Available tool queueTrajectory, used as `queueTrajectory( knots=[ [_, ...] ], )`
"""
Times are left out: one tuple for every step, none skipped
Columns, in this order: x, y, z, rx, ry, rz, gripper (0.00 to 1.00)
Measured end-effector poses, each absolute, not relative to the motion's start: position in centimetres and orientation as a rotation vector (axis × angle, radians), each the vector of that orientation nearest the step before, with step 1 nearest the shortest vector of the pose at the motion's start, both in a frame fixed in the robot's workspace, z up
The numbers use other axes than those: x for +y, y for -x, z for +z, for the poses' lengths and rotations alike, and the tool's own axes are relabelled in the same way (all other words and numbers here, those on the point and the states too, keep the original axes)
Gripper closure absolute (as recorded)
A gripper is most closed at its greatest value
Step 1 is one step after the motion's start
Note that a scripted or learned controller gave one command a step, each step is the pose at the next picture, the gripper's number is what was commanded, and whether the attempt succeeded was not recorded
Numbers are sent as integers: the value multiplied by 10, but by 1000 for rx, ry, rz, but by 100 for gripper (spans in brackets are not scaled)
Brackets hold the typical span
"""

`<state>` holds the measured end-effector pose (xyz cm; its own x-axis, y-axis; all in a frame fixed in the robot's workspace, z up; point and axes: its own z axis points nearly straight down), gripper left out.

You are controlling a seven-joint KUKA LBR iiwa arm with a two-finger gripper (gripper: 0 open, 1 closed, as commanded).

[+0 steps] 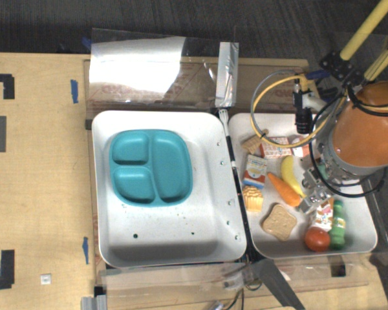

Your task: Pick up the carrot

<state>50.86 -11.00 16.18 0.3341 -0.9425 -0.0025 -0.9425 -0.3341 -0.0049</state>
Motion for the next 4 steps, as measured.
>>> queueTrajectory(
  knots=[
    [-110, -508, 161, 1810, 2563, 2, 0],
    [-109, -505, 108, 1769, 2587, -11, 0],
    [-99, -547, 96, 1432, 2794, -13, 0],
    [-95, -545, 98, 1341, 2836, -29, 0]
  ],
)
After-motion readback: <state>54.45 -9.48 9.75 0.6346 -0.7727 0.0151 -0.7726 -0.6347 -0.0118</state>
